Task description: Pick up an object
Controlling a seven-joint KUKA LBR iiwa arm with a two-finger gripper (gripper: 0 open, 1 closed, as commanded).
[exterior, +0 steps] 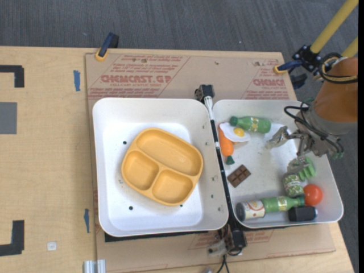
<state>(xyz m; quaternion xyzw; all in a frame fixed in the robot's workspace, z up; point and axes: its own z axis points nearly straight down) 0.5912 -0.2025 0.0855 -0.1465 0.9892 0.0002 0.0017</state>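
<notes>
In the left bin [108, 169] one yellow tray [162, 166] with three compartments lay near the middle. All the small things were in the right bin [335, 209]. Near its left edge I saw one fried egg [234, 132], one carrot [227, 147] and one chocolate piece [239, 176]. One green bottle [251, 123] lay along the far edge, and a second, longer bottle [269, 206] lay along the near edge, its long axis running left to right. Toward the near right corner were one green can [293, 184], one tomato [313, 194] and one dark object [301, 214].

The gripper [291, 145] hung over the right part of this bin, with its jaws spread wide and nothing between them. One small green striped thing [304, 169], probably the nearest target, lay just beside the jaws, on the side of the near edge. I judged the coming move would be a short shift toward that edge, then down.
</notes>
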